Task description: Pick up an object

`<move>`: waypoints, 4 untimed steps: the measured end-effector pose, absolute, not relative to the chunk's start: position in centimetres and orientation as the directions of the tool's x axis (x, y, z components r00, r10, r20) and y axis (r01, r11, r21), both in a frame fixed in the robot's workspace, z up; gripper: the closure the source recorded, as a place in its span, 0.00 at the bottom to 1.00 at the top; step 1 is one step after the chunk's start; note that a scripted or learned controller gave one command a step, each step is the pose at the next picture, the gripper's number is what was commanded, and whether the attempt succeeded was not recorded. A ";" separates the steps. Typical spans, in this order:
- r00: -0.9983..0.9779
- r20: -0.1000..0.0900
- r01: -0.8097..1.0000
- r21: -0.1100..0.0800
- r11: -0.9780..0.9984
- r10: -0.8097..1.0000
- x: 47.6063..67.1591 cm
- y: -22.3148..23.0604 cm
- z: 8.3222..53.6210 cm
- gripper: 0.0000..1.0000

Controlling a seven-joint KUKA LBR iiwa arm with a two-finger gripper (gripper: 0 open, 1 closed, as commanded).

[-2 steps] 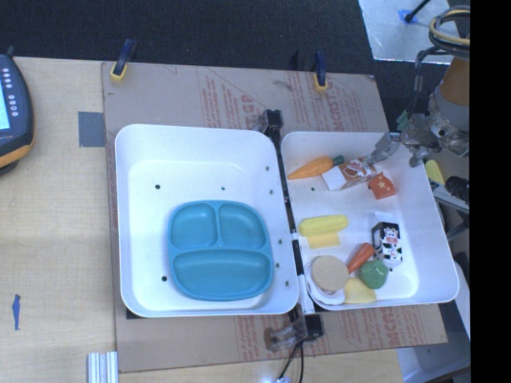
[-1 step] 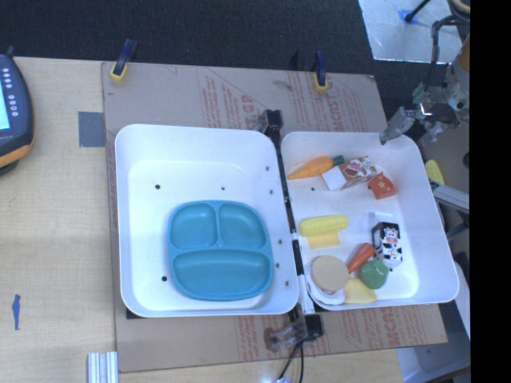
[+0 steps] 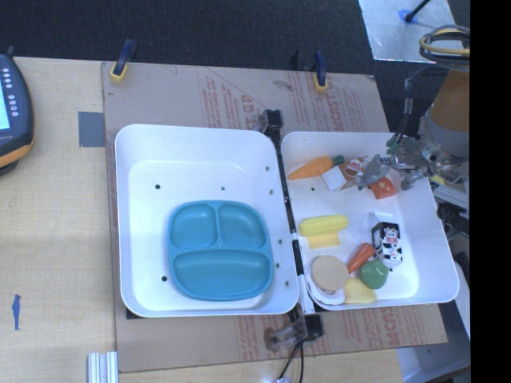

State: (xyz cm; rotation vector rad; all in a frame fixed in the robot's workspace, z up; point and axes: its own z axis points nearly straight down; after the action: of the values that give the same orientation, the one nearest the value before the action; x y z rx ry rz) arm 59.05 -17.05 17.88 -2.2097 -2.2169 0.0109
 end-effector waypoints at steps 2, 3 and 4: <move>-0.003 0.004 1.000 -0.017 0.003 1.000 56.8 -13.2 8.6 0.00; 0.000 0.000 1.000 -0.008 0.000 1.000 49.9 -16.8 9.2 0.00; -0.006 -0.001 1.000 -0.004 0.006 1.000 50.2 -16.7 10.2 1.00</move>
State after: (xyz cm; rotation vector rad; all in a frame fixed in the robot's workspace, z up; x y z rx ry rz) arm 50.24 -16.70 10.21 -2.2125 -2.2268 0.0056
